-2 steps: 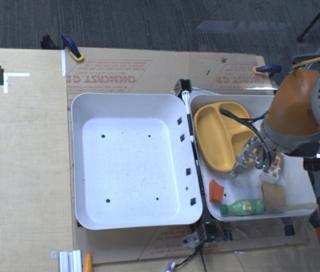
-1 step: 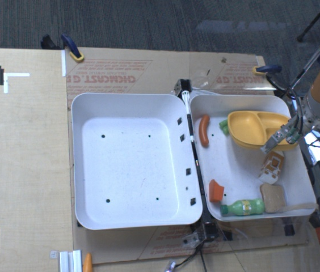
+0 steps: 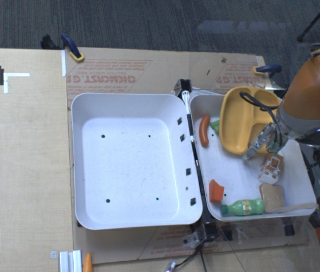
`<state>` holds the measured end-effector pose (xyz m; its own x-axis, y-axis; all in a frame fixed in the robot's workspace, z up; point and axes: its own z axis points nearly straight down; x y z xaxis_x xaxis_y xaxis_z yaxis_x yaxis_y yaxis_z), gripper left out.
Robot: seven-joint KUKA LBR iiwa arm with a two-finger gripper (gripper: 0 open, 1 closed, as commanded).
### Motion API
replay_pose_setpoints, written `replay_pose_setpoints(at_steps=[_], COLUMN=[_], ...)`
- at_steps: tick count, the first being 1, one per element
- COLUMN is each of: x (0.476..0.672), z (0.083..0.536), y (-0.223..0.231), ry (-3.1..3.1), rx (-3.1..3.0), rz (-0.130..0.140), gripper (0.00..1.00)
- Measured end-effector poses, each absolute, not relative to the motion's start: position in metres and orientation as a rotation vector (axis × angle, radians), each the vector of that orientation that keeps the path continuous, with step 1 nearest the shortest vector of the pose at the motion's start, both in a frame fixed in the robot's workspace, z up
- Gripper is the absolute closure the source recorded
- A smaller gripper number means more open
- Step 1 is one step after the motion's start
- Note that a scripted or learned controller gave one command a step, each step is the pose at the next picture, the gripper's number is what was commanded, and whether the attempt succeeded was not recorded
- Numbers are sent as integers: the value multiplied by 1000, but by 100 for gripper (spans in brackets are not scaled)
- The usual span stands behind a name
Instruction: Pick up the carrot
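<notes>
The stubby orange carrot (image 3: 215, 191) lies at seven o'clock in the right white plastic bin (image 3: 236, 177), a green plastic bottle (image 3: 243, 207) just beside it, while the gripper (image 3: 265, 143), its jaw state impossible to tell, hangs by the yellow bowl (image 3: 236, 120) and risks snagging that smooth rim.

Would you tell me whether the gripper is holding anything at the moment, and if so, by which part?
It cannot be told. The gripper sits low in the right bin by the yellow bowl. The carrot lies apart, near the bin's left wall.
</notes>
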<state>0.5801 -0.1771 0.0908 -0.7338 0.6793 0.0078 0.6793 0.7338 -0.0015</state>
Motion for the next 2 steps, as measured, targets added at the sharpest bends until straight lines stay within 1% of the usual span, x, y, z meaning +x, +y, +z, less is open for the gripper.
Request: replay_pose_setpoints(at_steps=[1,2], x=[571,578], z=[189,252], y=[-67,11], ry=[-2924,-2817], rx=[-1133,-1378], rz=[3,8], gripper=[100,100])
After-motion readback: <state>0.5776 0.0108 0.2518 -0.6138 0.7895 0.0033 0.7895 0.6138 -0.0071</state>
